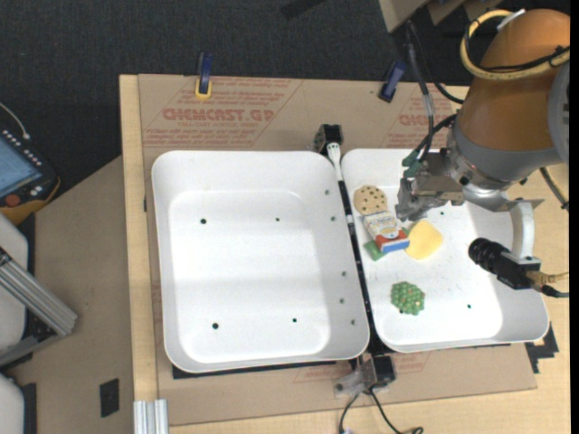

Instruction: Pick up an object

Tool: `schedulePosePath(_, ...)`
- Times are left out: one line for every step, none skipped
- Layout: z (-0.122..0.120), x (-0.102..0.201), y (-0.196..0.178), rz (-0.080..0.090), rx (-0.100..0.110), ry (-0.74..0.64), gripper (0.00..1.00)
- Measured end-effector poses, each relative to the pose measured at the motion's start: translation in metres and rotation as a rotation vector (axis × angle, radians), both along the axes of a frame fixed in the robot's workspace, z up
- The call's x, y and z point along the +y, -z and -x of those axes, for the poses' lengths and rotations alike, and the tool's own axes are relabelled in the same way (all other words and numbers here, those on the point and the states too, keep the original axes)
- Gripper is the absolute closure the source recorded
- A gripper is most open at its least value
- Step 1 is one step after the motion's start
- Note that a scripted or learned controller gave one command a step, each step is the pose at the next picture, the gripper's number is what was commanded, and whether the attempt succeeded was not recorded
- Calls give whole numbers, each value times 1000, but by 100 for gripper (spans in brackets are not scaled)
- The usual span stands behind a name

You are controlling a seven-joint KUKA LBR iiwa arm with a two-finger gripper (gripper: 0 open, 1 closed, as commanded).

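Note:
Several small things lie in the right bin (pixel 452 333): a round tan cookie (pixel 366 198), a small white carton with red, green and blue print (pixel 384 234), a yellow wedge (pixel 424 241) and a green knobbly lump (pixel 407 297). My gripper (pixel 409 208) hangs over the upper middle of this bin, just right of the cookie and directly above the carton and the yellow wedge. Nothing shows between its fingers, and their tips are too dark to read.
The left bin (pixel 249 260) is a shallow white tray with a few dark dots on its floor. Both bins rest on a cardboard sheet (pixel 235 107) held by clamps at the far edge. The arm's orange and grey body covers the right bin's far right corner.

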State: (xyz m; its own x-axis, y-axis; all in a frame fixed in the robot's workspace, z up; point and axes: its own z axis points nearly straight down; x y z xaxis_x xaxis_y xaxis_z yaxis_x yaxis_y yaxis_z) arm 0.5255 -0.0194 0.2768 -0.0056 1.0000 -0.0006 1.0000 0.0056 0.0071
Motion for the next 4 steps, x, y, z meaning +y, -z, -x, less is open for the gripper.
schedulePosePath(-11,38,-108,-2,-8,-1,100)
schedulePosePath(23,49,-92,-1,12,4,100)
schedulePosePath(27,84,-150,-3,-1,1,100)
schedulePosePath(46,76,-126,0,12,7,100)
